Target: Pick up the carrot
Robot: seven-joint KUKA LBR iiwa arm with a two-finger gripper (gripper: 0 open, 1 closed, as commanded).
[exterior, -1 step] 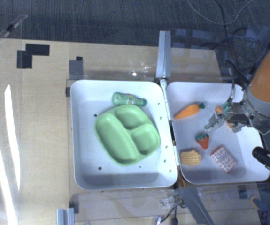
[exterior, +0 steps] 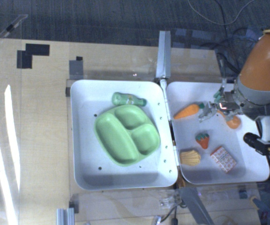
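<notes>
The carrot (exterior: 187, 111), orange with a green top, lies in the upper left part of the right bin (exterior: 247, 175), its leafy end pointing right. My gripper (exterior: 212, 112) hangs just to the right of the carrot's green end, low over the bin floor. The fingers look slightly apart, with nothing visible between them. The carrot rests on the bin and is not held.
In the right bin lie a strawberry (exterior: 202, 139), a yellow ridged piece (exterior: 190, 157), a patterned red box (exterior: 223, 159) and an orange round item (exterior: 233, 121) under the wrist. The left bin (exterior: 83, 172) holds a green divided plate (exterior: 127, 134) and a green bottle (exterior: 127, 99).
</notes>
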